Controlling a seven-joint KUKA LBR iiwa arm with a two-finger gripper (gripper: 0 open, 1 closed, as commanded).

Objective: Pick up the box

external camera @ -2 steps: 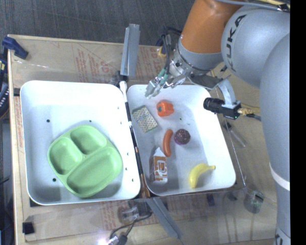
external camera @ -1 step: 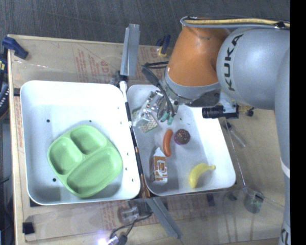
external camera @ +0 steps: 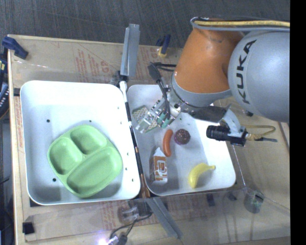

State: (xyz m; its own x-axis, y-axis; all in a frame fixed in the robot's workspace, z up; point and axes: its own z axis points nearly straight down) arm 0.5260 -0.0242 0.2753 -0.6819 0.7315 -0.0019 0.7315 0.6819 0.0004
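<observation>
The box (external camera: pixel 160 168), a small brown and white carton, lies flat near the front left of the right bin (external camera: pixel 222 180). My gripper (external camera: pixel 152 119) hangs over the back left part of that bin, above and behind the box and apart from it. The view does not let me judge how it stands. The grey arm with its orange band (external camera: pixel 209 60) covers the back of the bin.
In the right bin lie an orange-red sausage (external camera: pixel 167 141), a dark round item (external camera: pixel 182 136) and a yellow banana (external camera: pixel 199 173). The left bin (external camera: pixel 35 98) holds a green divided plate (external camera: pixel 85 160). A black cylinder (external camera: pixel 219 132) juts out by the wrist.
</observation>
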